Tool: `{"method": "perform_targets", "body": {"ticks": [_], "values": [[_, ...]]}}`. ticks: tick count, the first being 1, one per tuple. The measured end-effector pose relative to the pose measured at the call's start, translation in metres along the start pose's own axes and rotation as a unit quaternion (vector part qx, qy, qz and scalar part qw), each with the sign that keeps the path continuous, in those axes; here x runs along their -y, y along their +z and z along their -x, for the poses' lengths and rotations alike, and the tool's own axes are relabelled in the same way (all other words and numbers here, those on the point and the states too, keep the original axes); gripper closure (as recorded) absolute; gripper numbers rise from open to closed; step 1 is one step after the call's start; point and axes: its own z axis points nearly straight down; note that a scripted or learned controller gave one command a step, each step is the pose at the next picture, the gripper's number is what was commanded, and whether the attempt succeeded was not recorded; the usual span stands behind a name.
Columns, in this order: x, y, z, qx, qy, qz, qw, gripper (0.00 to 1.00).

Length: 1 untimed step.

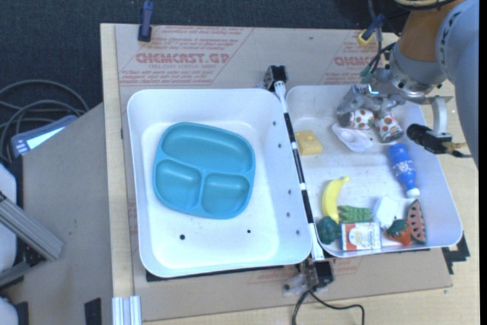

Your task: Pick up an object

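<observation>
My gripper [373, 106] hangs low over the back of the right bin [449, 198], coming in from the right. Right under it lies a white item with red spots [365, 119], pressed close against the gripper, and a white crumpled piece [354, 138] sits at its front edge. I cannot see whether the spotted item is held or only touched. Further forward lie a blue bottle [402, 169], a yellow banana [332, 196] and a small yellow block [308, 142].
At the right bin's front edge crowd a green item [354, 213], a teal lump [329, 229], a red-and-white box [359, 237], a white block [387, 208] and a watermelon slice [415, 221]. The left bin [144, 118] holds a blue divided plate [204, 169].
</observation>
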Motion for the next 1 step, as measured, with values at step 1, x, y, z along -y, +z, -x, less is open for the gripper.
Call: {"method": "perform_targets", "body": {"ticks": [1], "values": [[-0.0005,-0.0102,0.0001,0.001,0.0,0.001,1.0,1.0]]}}
